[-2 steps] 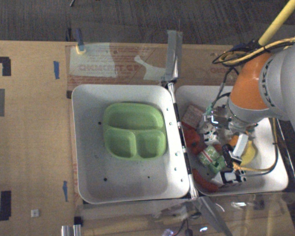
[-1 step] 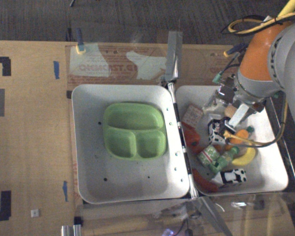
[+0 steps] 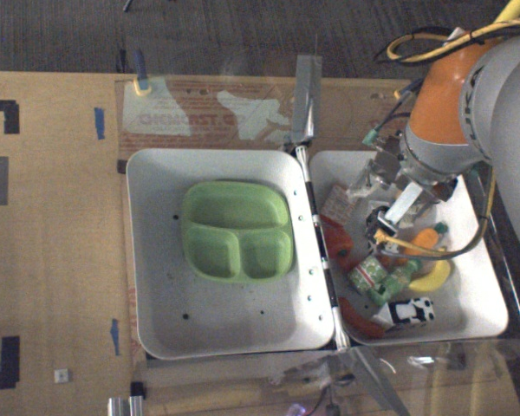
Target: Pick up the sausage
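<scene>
A reddish-brown sausage [image 3: 360, 318] lies at the front left of the right bin [image 3: 485, 315], close to the bin's wall. My gripper [image 3: 370, 186] hangs over the back middle of that bin, well behind the sausage and apart from it. Nothing shows between its tips from this angle. A second red elongated item [image 3: 337, 237] lies along the bin's left wall, between the gripper and the sausage.
Beside the sausage are a black-and-white toy cow [image 3: 412, 311], a green packet [image 3: 374, 276], a banana [image 3: 434, 276] and an orange carrot [image 3: 425, 237]. A brown packet [image 3: 337, 204] lies at the back left. The left bin [image 3: 156, 302] holds a green divided plate [image 3: 237, 230].
</scene>
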`<state>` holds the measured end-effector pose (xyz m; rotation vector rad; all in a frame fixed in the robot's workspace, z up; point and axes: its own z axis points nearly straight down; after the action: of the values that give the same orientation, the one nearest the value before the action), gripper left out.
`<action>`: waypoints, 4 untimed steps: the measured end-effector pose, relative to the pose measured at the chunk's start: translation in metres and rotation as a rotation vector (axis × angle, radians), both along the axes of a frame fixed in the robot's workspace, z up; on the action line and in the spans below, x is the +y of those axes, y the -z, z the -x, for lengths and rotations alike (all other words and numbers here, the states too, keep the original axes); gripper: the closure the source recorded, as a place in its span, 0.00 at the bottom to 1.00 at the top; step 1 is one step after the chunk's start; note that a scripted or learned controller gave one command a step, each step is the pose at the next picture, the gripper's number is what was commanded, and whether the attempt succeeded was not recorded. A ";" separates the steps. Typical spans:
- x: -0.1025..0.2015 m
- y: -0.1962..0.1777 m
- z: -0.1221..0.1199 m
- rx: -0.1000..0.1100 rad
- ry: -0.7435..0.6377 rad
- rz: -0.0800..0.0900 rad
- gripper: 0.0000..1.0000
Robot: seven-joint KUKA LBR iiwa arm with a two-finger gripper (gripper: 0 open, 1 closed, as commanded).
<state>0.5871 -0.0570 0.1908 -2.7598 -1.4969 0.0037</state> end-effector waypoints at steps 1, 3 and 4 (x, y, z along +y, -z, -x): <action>0.055 0.007 0.006 0.002 0.186 0.000 0.00; 0.078 0.007 0.050 0.000 0.175 0.001 0.00; 0.127 0.007 0.095 0.002 0.186 0.000 0.00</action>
<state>0.4919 0.0696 0.1835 -2.8862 -1.2333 0.0071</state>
